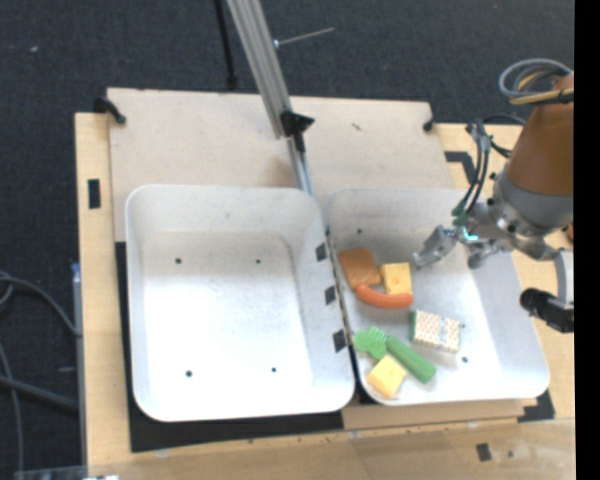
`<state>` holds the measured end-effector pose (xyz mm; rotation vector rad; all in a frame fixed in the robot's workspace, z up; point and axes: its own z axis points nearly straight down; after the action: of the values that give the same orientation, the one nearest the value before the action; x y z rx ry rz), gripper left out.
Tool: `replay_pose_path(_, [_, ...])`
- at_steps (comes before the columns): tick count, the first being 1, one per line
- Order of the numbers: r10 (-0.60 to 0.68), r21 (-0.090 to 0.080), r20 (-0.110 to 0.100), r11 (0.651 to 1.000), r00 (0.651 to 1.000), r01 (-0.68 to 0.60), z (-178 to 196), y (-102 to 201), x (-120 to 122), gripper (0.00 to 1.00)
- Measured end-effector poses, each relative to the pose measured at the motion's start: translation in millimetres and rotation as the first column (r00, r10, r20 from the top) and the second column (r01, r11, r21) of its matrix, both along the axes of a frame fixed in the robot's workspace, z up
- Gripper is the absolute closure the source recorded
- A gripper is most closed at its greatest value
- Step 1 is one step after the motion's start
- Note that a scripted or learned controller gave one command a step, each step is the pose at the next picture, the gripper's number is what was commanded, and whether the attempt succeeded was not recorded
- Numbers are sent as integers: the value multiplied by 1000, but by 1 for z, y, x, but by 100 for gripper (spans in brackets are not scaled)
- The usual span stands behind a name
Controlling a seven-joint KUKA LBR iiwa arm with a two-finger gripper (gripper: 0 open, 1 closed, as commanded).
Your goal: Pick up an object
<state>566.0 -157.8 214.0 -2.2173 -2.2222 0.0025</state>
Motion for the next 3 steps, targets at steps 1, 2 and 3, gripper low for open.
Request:
replay_pose_path(1, [0, -1, 5, 1000, 1000, 0, 3, 0, 1, 0])
replay_pose_path(2, [-4, -3, 0, 1000, 1000, 4, -42, -8, -1, 0])
replay_pose_path(3, [-7, -2, 0, 1000, 1000, 7, -87, -2, -2, 0])
